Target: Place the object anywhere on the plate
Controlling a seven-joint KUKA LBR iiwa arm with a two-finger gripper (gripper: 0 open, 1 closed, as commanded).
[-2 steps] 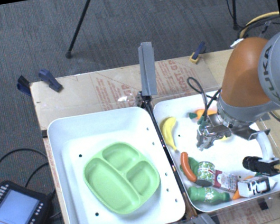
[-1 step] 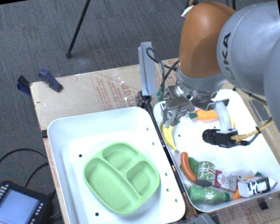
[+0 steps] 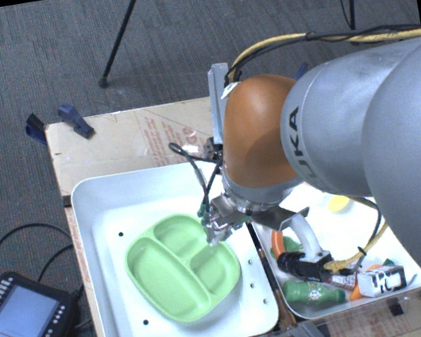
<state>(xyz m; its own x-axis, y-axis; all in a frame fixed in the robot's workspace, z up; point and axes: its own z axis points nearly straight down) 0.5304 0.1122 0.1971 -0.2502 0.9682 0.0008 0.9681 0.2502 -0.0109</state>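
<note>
A light green divided plate [image 3: 181,267] lies in the left white bin [image 3: 98,216]. My gripper [image 3: 215,229] hangs over the plate's right rim, near the upper right compartment. The arm's wrist and orange band hide the fingers from above, and I see no object between them. In the right bin [image 3: 410,270] lie a yellow object [image 3: 337,202], a green bottle-like item [image 3: 306,292] and a small white box [image 3: 383,280], partly hidden by the arm.
The large grey arm covers most of the right bin and the ridge between bins. A pendant with a screen [image 3: 19,318] lies on the floor at left. Blue clamps [image 3: 73,119] sit at the bench's back left corner.
</note>
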